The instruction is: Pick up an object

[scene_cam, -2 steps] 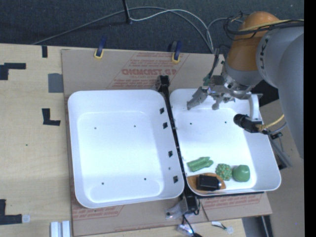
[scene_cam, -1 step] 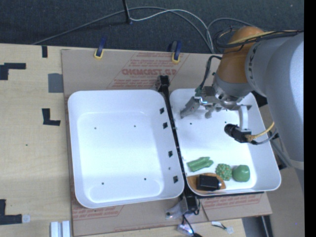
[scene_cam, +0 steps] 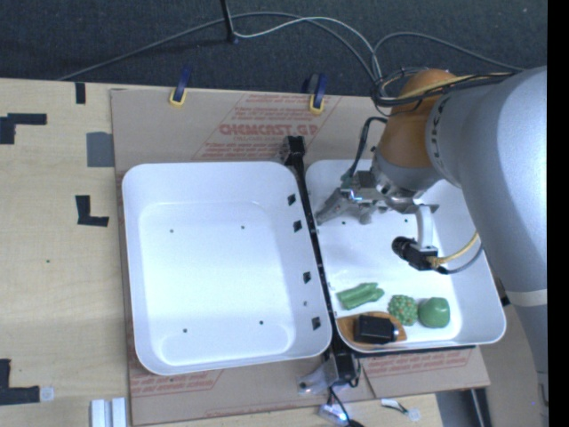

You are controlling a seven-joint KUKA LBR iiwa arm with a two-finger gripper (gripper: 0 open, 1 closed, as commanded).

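The gripper [scene_cam: 342, 205] hangs low over the right bin [scene_cam: 462, 323] — whether its jaws stand apart, I cannot tell — well apart from the green pea pod [scene_cam: 360, 294]

Cardboard sheet [scene_cam: 258, 127] under both bins, held by two clamps [scene_cam: 180, 89] at its far edge; black tape marks [scene_cam: 87, 210] on the wooden bench [scene_cam: 53, 283] at left; cables [scene_cam: 293, 27] beyond.

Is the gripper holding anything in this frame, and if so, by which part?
Cannot be told: the gripper sits over the right bin's upper left, with no object visible at it. The green pieces and black item lie apart near the front.
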